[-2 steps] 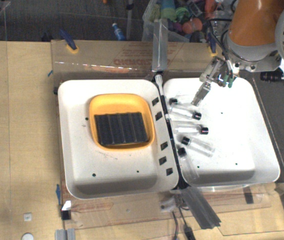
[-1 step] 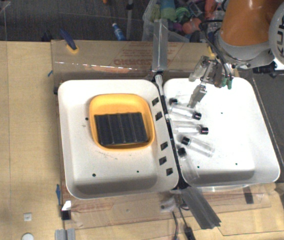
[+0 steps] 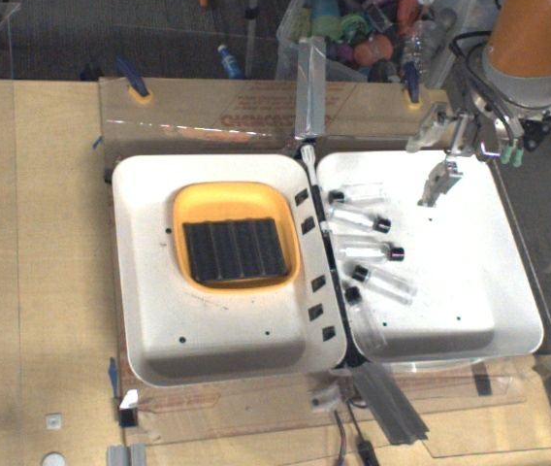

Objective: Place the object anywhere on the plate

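Observation:
A yellow plate (image 3: 186, 205) lies in the left bin (image 3: 149, 318). On the plate rests a black ridged rectangular piece (image 3: 235, 249). Several clear tubes with black caps (image 3: 372, 251) lie scattered in the left half of the right bin (image 3: 460, 270). My gripper (image 3: 435, 188) hangs over the far part of the right bin, to the right of the tubes and apart from them. Nothing shows in its grasp.
A divider with black clips (image 3: 314, 250) runs between the two bins. A clear tub of colourful toys (image 3: 372, 8) stands behind the bins. The arm's orange band (image 3: 533, 17) and cables (image 3: 494, 115) hang over the right bin's far right corner.

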`<move>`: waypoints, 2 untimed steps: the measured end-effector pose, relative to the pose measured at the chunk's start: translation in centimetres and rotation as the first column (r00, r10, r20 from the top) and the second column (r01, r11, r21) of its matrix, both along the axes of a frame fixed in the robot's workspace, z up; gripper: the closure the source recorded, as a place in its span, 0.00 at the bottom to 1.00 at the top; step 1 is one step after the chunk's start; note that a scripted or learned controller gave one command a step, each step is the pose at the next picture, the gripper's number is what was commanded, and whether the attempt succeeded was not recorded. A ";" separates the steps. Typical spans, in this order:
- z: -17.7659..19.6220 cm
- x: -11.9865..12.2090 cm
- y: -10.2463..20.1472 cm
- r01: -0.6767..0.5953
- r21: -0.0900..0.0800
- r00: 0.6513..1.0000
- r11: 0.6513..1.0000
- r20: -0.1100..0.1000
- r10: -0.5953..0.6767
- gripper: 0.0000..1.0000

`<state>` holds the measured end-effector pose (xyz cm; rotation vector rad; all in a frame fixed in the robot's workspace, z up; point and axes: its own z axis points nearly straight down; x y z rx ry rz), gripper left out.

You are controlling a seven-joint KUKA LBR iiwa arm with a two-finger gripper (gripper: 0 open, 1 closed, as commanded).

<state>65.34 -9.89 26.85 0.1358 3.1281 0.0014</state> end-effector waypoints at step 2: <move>-3.6 1.5 -3.8 -0.581 -0.005 0.814 0.814 0.000 0.581 0.00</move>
